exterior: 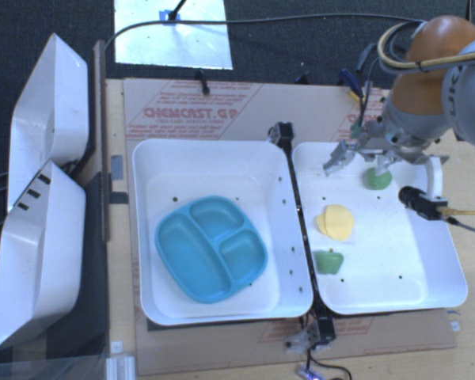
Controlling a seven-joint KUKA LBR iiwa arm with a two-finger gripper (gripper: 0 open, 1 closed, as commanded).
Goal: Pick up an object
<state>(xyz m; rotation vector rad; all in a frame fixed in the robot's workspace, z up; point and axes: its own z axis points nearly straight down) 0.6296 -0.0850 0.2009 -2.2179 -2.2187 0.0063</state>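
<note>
Green and rounded, sitting near the back wall of the right bin (pixel 451 291): a small lump (pixel 376 179), lying just below and slightly right of the gripper (pixel 358 157), close enough to be the likeliest target. Hanging over that back corner on the grey arm (pixel 439 77), reaching in from the right, with one finger (pixel 337 158) splaying out to the left and another dropping toward the lump. Looking spread rather than pinched, with nothing showing between the fingers. Resting further forward in the same bin, well apart from the gripper: a yellow piece (pixel 336 222) lying with its long axis running roughly front to back, and a second small green piece (pixel 328 261) near the divider. Sitting in the left bin (pixel 154 291), a blue divided plate (pixel 211 248), farthest of all from the wrist. Judging from this layout, needing only a short shift rightward and down to straddle the green lump, which looks compact enough to fit between the fingers from almost any angle; risking a nudge against the bin wall rather than a clean hold if closing off-centre.
</note>
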